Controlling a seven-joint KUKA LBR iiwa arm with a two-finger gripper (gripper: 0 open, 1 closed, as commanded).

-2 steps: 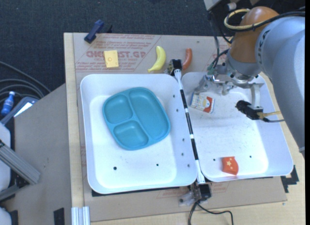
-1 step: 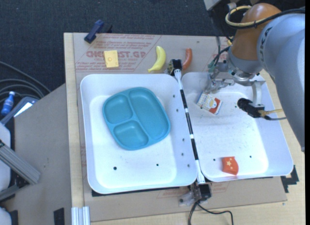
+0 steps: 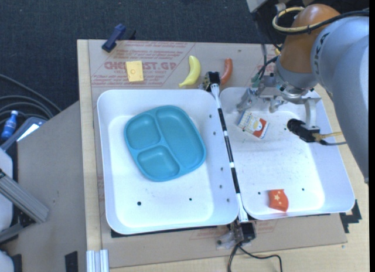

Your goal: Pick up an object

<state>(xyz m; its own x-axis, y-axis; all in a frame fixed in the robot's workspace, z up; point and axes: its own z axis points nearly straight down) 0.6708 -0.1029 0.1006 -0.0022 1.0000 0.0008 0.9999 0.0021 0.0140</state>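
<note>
Bench [image 3: 153,65], left bin [image 3: 117,190], right bin [image 3: 296,168], banana [image 3: 191,71], perhaps a chilli [image 3: 226,70]

Blue tray [image 3: 164,142] blocks left bin [image 3: 170,203] centre.

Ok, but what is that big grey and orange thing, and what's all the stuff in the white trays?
That is a robot arm, reaching in from the right. The picture comes from one camera fixed above the bench, looking down. At the arm's end is its hand, which picks things up. It hangs over the right white bin, just above a small white and red packet. I can't tell whether it has grabbed it. An orange and red block lies near that bin's front. The left bin holds a blue plate with three sections. Behind the bins lie a yellow banana and an orange stick.
</note>
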